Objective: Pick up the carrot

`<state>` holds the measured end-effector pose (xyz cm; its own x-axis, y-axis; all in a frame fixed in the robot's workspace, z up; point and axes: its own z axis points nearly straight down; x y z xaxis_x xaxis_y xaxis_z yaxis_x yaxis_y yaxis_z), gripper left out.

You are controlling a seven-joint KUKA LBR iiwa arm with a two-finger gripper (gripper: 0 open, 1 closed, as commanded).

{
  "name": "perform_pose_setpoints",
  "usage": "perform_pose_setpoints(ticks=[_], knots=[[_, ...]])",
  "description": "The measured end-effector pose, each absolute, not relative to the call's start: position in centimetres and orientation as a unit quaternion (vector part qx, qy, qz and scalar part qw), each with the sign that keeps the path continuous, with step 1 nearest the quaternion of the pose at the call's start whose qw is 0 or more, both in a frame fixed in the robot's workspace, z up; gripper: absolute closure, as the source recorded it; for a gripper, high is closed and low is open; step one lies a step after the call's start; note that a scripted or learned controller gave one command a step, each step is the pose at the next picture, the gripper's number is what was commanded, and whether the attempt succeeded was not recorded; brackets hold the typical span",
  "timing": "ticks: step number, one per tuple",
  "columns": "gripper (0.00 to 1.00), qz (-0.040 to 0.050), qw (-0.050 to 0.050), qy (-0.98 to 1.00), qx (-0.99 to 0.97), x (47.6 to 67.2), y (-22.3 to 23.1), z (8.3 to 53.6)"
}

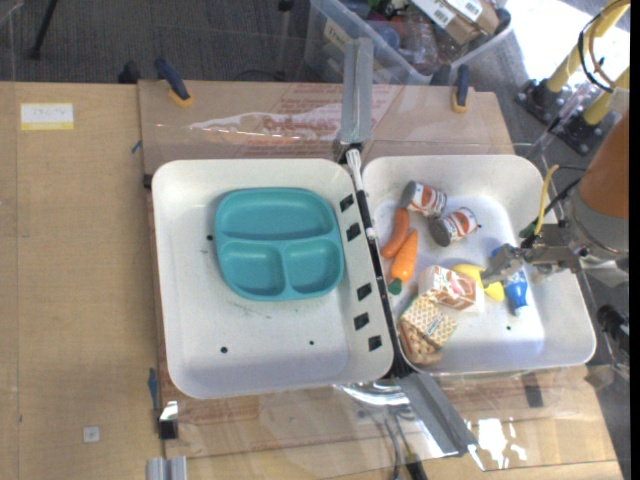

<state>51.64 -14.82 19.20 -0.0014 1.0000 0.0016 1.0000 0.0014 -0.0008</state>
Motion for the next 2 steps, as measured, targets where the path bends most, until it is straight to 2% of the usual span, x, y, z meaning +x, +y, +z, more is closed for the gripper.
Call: perform_pose_setpoints(ticks=[1, 2], knots=[[0.00, -0.0008, -0.002, -0.669, -0.744, 57.2, -19.7, 24.2], [0.00, -0.0014, -0.003, -0.612, -0.791, 64.5, -19.4, 11.6]])
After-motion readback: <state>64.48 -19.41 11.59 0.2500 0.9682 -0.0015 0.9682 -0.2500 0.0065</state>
